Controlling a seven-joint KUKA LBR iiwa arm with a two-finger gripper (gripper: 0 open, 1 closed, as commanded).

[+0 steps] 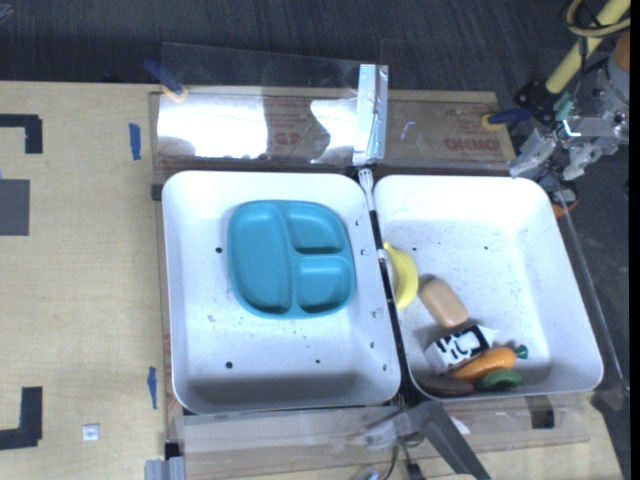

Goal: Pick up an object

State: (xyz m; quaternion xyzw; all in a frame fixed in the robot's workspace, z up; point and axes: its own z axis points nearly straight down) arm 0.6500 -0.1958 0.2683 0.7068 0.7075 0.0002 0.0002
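The left bin (190,298) holds a blue divided plate (292,258) lying flat. Along the near left side of the right bin (520,248) lie a yellow banana-like piece (403,276), a tan oblong piece (443,303), a black-and-white object (460,345) and an orange carrot toy (485,364) with a green tip. My gripper (565,153) hangs at the far right corner of the right bin, just outside its rim and well away from all the objects. Nothing shows in its grasp.
A clear plastic sheet (270,108) and a metal upright (368,113) stand behind the bins. Yellow cables (590,13) loop above the wrist at the top right. The wooden bench (70,268) spreads to the left.
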